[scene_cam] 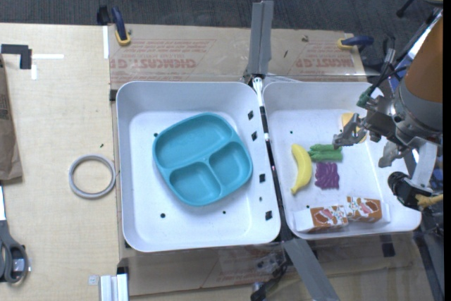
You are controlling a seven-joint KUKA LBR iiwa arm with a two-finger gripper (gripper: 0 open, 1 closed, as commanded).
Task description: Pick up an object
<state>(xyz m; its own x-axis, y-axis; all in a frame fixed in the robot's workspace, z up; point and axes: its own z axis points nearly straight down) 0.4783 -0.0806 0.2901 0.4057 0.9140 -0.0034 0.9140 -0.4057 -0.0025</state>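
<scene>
While the pincer [350,132] hangs low over the right bin [282,151], with nothing visibly held and its tips too blurred to tell whether they are spread or closed, the step in hand looks like settling on one item and coming down on it.

Taking the banana [301,167] as the landmark and going from the near wall back: the orange snack box [347,214] lies nearer the camera than the banana and to its right, flat along the bin's front wall. The purple grapes [327,175] sit just right of the banana, almost touching the green vegetable [325,152] beyond them. The pincer hovers just past that green piece, farther back and right.

The green piece is the closest target, so I would drop straight onto it, keeping clear of the grapes. The blue divided plate [203,158] lies well left of the banana, in the other bin [134,173].
</scene>
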